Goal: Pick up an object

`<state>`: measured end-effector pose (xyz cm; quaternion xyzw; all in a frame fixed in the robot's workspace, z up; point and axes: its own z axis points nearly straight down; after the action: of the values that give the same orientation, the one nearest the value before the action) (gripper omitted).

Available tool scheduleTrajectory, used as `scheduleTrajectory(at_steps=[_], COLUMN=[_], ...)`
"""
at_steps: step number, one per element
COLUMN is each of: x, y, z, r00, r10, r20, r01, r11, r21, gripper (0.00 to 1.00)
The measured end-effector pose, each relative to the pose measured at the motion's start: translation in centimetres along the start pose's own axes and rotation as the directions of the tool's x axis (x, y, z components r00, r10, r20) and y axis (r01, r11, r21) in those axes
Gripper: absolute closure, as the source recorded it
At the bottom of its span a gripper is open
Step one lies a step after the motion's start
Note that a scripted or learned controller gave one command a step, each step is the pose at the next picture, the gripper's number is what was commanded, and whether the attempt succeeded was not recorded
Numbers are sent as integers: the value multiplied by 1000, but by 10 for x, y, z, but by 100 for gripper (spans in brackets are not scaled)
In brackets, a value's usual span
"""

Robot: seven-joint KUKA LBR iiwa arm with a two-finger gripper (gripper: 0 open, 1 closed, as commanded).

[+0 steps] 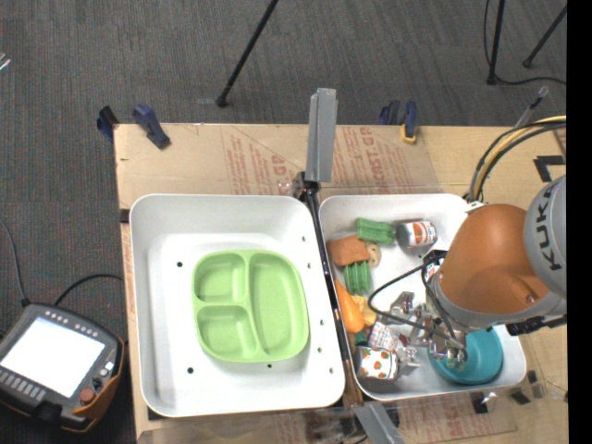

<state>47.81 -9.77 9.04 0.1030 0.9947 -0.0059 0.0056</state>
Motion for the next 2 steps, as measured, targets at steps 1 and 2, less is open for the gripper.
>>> scheduleTrajectory(at_steps=[1,2], x=[-48,-140], y=[-22,-26], z=[-72,10], r00=[979,990], r10=[-204,-138], r20=[-4,-19], r01=[204,138], r11=[979,990], r21=[-12,-16], gripper=[0,0])
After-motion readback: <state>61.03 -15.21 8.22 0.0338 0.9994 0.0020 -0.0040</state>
